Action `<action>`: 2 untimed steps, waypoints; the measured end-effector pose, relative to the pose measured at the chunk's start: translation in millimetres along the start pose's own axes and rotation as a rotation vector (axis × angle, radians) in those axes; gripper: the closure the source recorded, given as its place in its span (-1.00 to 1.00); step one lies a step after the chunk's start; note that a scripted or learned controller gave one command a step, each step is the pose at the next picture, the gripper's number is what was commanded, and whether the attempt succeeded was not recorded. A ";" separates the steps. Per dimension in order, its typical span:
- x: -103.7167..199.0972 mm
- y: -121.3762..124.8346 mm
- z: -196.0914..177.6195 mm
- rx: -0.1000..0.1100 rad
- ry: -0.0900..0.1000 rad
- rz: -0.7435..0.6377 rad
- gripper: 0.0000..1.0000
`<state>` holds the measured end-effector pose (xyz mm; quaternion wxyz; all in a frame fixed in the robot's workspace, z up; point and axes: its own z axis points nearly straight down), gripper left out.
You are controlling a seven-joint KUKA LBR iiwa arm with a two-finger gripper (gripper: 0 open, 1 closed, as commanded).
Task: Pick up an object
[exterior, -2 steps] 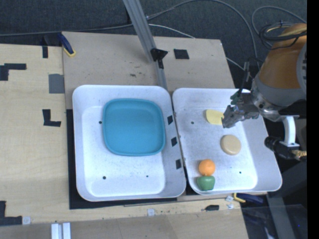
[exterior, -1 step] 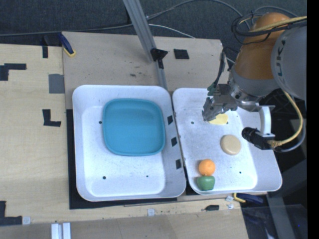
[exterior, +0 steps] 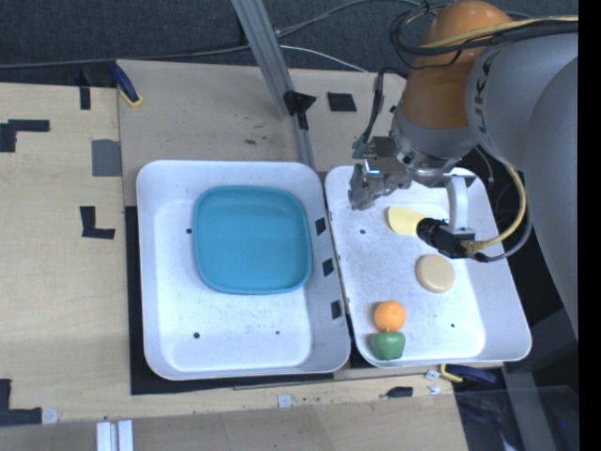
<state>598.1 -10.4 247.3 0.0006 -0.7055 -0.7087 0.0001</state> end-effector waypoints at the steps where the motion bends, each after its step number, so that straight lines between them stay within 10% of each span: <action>1: 57.4 17.3 10.0 0.001 0.000 0.000 1.00; 2: 103.3 40.5 5.3 0.000 0.000 0.001 1.00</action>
